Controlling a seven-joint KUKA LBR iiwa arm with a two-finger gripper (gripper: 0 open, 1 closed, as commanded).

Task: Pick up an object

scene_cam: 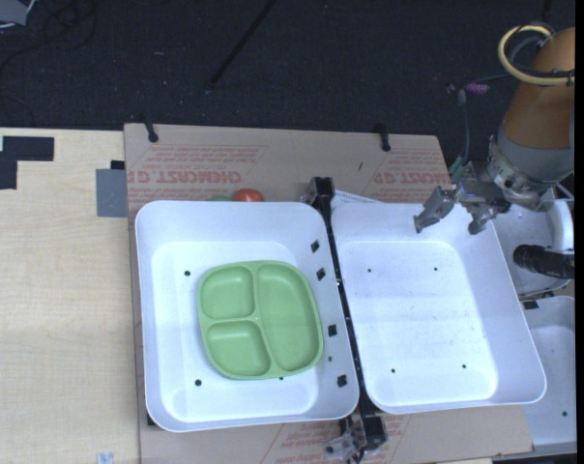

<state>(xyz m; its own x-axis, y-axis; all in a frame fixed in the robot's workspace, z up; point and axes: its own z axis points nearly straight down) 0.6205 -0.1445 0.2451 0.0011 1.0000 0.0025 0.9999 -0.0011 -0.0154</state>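
A green three-compartment plate [260, 319] lies flat in the left white bin [166, 249]. My gripper [456, 215] hangs over the far right corner of the right white bin [505, 356], well apart from the plate. Its two grey fingers [431, 211] are spread apart with nothing between them. Behind the left bin's far rim a small red-orange object [248, 196] peeks out, with a bit of green beside it.
The two bins meet at a black clamped seam [333, 298] on a cardboard sheet [273, 167]. A wooden bench top [50, 298] extends to the left. Dark floor with cables lies at the back. White equipment [553, 259] stands to the right of the bins.
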